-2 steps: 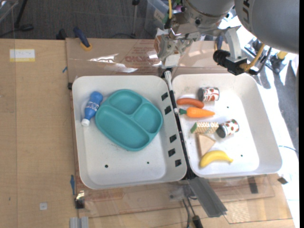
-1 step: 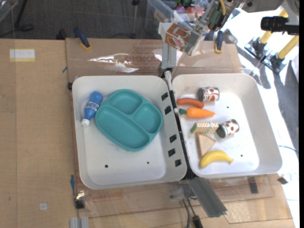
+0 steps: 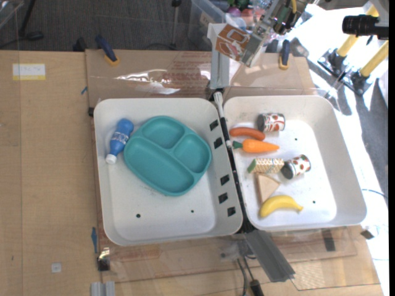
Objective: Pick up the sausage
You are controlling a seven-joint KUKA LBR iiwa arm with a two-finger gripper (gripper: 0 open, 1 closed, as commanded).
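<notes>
One sausage [image 3: 246, 132] is lying near the right bin's [image 3: 345, 165] top-left corner, just above a carrot [image 3: 260, 146] and beside a can [image 3: 271, 123]. Gripper [image 3: 266, 24] is hanging way up past the bin's top edge, can't tell how it's set.

Sausage [image 3: 246, 132] hemmed between can [image 3: 271, 123] and carrot [image 3: 260, 146]; open overhead.

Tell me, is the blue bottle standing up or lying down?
Lying down. The blue bottle rests on its side on the floor of the left bin, white cap pointing toward the bin's near-left, right beside the teal plate.
</notes>
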